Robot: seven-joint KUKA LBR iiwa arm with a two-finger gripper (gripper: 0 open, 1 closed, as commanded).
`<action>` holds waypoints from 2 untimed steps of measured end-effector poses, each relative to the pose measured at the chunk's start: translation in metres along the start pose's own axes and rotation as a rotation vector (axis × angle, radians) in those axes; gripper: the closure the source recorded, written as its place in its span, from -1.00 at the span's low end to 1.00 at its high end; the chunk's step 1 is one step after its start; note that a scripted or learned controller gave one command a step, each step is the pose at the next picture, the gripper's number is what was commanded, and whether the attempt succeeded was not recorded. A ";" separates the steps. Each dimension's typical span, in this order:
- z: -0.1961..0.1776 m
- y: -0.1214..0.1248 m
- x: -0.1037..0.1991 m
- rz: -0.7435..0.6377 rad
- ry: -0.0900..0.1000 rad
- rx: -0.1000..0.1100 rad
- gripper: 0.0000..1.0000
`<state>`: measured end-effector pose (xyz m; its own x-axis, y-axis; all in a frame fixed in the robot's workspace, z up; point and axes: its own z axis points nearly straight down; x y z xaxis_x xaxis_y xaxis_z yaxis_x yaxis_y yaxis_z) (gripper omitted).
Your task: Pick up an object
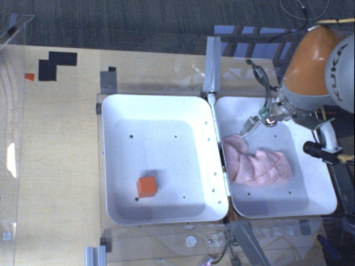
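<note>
A crumpled pink cloth (256, 164) lies in the right bin (310, 201), against its left wall. A small orange cube (147, 187) sits near the front of the left bin (161, 112). My gripper (248, 128) hangs over the right bin's back part, pointing down and left, its tip just above the cloth's upper left corner. Nothing shows between its fingers. The grey arm with its orange band comes in from the upper right.
A metal post (212, 65) stands at the back between the two bins. Black blocks (54, 64) and a small orange marker (29, 77) lie on the bench at far left. A black fitting (317, 148) juts over the right bin's right edge.
</note>
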<state>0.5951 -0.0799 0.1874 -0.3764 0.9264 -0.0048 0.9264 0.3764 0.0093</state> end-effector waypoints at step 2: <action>0.094 -0.024 -0.002 0.143 -0.003 -0.007 -1.00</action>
<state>0.5740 -0.0906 0.0930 -0.2400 0.9707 -0.0055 0.9706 0.2401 0.0172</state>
